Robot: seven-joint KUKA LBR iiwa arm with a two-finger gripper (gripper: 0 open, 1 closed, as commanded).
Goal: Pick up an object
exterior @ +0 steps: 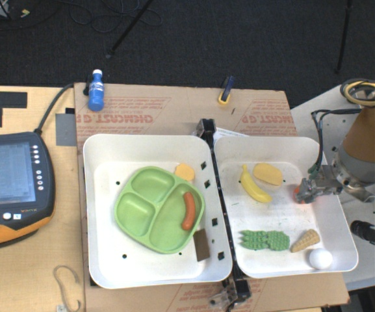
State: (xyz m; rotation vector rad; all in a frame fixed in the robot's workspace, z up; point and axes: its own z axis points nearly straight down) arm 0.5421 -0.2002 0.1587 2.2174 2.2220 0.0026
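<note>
Nothing is held yet: the two-finger gripper (pixel 306 192) is poised near the curved yellow plastic banana (pixel 255 186), its opening indiscernible.

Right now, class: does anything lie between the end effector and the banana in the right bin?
Nothing visible does. The end effector sits at the right bin's right side, with bare white floor between it and the banana. The yellow lemon-like piece lies just above that line.
</note>
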